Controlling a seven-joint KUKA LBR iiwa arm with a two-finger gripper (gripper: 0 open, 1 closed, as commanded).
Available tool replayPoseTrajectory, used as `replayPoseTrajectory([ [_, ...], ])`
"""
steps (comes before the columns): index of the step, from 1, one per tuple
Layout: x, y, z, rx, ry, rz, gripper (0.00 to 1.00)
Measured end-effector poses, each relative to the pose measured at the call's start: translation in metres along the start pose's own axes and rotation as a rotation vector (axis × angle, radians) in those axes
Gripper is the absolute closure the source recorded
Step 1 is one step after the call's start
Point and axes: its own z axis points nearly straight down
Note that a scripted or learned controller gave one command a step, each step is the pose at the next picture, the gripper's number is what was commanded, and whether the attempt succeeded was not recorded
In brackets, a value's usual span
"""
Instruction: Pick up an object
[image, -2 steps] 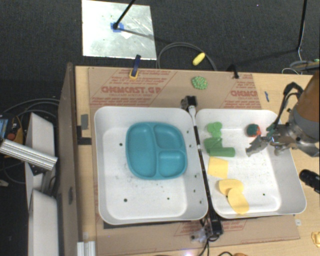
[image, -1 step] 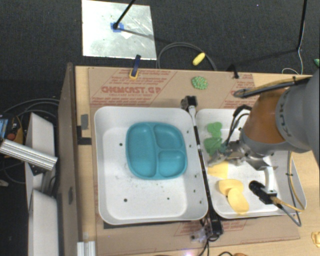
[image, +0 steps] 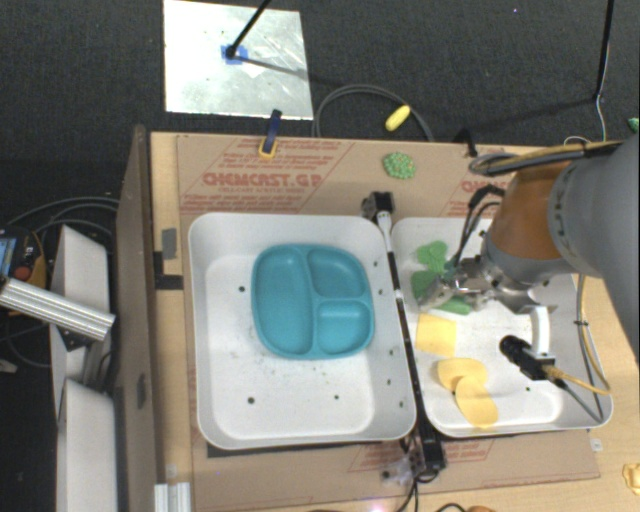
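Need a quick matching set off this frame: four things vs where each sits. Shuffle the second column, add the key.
Things:
1. teal divided plate
2. green piece
3. yellow pieces
4. green round item

Places:
A. on the cardboard beyond the bins
B. near end of the right bin
C. middle of the left bin
D. far part of the right bin, beside the hand

Pairs: 1-C, 2-D, 3-B, 4-A
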Motion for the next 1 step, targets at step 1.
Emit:
replayPoseTrajectory([
  [1, 0.0094, 0.0702, -0.0006, -0.005, 0.0, -0.002, 0.0],
])
